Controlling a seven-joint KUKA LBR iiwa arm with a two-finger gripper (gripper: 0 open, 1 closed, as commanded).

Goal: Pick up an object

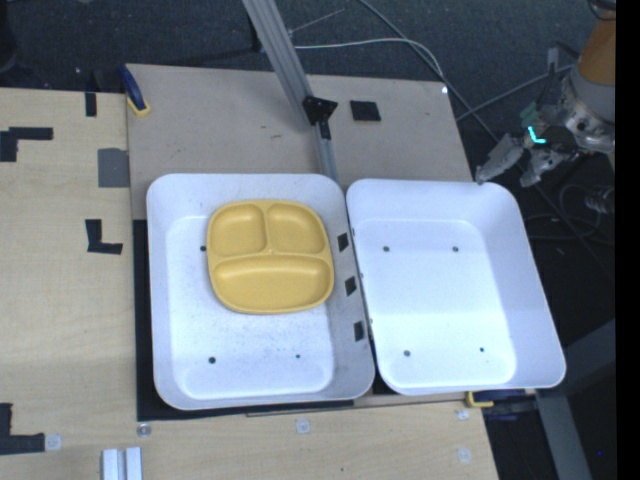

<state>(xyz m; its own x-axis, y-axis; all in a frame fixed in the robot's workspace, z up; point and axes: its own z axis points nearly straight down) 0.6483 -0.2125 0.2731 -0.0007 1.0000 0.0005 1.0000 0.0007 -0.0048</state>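
A yellow divided plate (pixel 270 256) with three compartments lies flat in the upper part of the left white bin (pixel 180 368). My gripper (pixel 512 164) hangs at the far right, past the upper right corner of the right white bin (pixel 450 288), well away from the plate. Its fingers (pixel 494 164) point down and to the left and stand apart, with nothing between them. The arm's orange band (pixel 600 53) shows at the upper right edge.
A slanted metal pole (pixel 290 63) runs from the top down to the gap between the bins. Cables (pixel 420 48) trail over the dark floor at the back. A blue and yellow clamp (pixel 135 93) sits at the bench's back left corner.
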